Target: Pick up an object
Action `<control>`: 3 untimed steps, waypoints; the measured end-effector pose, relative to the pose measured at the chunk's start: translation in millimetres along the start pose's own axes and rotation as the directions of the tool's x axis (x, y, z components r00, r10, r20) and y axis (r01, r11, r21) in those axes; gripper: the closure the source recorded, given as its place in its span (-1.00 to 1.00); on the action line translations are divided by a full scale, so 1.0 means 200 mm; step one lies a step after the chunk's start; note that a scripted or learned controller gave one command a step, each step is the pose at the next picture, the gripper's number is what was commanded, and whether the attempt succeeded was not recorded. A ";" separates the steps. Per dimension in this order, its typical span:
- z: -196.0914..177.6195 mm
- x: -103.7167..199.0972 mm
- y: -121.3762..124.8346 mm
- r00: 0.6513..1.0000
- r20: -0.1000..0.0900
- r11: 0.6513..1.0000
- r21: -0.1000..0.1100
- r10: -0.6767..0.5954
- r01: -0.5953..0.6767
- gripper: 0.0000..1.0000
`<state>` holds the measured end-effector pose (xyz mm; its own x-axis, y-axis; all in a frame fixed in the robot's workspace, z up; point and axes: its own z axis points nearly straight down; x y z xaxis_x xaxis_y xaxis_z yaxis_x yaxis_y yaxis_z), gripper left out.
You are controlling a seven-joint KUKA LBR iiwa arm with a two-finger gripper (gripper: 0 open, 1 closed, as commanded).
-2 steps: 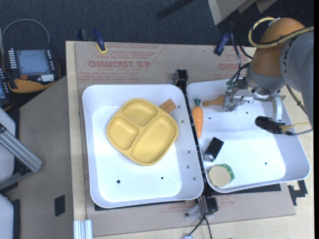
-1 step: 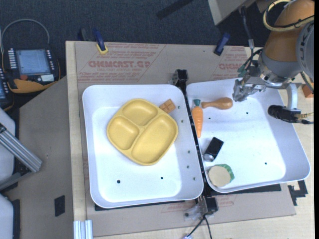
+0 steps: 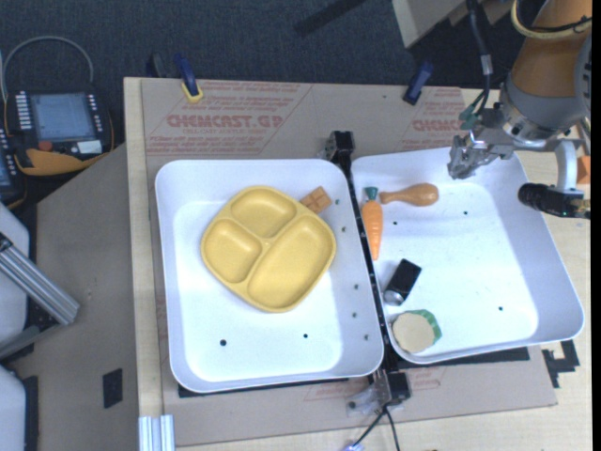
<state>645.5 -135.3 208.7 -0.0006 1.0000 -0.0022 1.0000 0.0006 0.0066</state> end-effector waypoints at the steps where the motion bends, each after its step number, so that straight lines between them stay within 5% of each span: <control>1: -0.01 0.20 -0.12 1.000 -0.004 1.000 0.009 -0.003 0.003 1.00; 3: -0.06 0.72 -0.32 1.000 -0.005 1.000 0.009 -0.006 0.006 1.00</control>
